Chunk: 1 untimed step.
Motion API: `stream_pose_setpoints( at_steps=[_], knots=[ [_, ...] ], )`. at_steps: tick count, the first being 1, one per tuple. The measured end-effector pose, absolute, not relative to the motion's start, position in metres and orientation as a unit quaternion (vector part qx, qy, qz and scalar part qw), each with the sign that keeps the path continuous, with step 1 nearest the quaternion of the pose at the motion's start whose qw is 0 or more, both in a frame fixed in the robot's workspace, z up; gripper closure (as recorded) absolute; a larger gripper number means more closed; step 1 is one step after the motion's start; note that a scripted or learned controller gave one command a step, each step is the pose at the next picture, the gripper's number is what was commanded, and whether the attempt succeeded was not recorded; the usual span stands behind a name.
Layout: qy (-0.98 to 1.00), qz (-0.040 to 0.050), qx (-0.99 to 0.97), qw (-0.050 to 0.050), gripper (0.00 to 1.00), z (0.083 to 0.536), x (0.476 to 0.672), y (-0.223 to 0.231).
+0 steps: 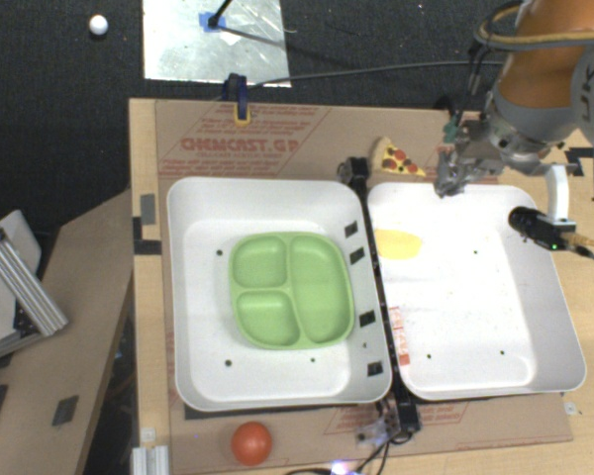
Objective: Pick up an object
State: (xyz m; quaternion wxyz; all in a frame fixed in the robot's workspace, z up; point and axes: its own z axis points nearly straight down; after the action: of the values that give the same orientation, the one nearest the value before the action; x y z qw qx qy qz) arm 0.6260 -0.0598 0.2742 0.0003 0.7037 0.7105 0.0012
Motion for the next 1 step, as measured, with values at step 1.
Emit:
stream_pose_setpoints(
  at_steps=[1],
  knots=[
    [0.711,0.0011,0.704,0.0,1.0,0.2569,0.6325,-0.0012]
  ],
)
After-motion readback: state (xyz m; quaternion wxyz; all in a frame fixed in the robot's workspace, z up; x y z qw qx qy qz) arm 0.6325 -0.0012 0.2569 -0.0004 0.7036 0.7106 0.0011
